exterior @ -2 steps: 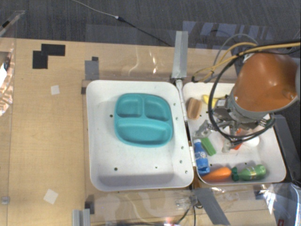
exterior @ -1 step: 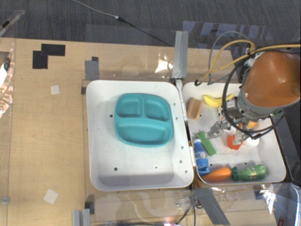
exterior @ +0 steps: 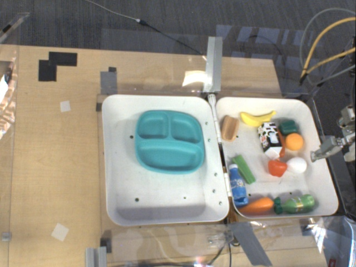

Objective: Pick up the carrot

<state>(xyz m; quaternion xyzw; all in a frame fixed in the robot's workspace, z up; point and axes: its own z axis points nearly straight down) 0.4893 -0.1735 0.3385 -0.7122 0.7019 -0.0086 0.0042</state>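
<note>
The carrot [exterior: 257, 206] is an orange tapered piece lying flat along the front wall of the right bin [exterior: 328, 178]. It lies between a blue bottle [exterior: 237, 186] on its left and a green bottle [exterior: 295, 204] on its right. My gripper [exterior: 324, 150] reaches in from the right and sits over the bin's right rim, level with the white egg [exterior: 298, 165]. It is well behind and to the right of the carrot, and nothing shows in its grasp.
The right bin also holds a banana [exterior: 257, 117], a brown bread piece [exterior: 229, 128], a cow-patterned carton [exterior: 270, 137], an orange [exterior: 294, 142], a red item [exterior: 277, 168] and a green stick [exterior: 243, 169]. A teal divided plate [exterior: 169, 141] sits in the left bin [exterior: 119, 199].
</note>
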